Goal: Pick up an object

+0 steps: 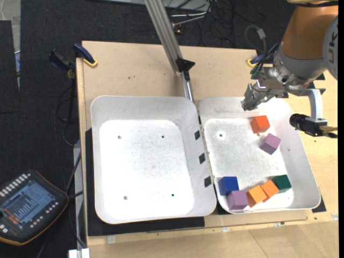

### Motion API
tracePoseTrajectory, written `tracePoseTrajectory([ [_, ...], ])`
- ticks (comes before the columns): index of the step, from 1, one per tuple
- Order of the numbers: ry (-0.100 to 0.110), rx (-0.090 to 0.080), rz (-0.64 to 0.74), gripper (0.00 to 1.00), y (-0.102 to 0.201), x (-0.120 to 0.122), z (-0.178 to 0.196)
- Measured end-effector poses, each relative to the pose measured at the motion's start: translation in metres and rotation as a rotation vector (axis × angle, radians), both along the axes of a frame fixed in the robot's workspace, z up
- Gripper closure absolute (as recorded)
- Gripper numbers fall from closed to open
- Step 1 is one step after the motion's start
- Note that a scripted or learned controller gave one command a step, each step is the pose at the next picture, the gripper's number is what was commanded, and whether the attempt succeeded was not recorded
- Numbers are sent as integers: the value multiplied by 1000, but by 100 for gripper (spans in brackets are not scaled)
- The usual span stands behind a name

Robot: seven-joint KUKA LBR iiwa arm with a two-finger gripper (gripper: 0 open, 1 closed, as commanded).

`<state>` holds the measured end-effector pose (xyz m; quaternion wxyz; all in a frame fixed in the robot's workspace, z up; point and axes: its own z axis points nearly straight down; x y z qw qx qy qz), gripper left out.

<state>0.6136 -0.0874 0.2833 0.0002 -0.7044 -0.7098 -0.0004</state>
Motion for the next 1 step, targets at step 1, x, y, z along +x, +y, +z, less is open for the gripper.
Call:
tracePoseTrajectory([
  [1,2,1,1,100,60,7,-16],
])
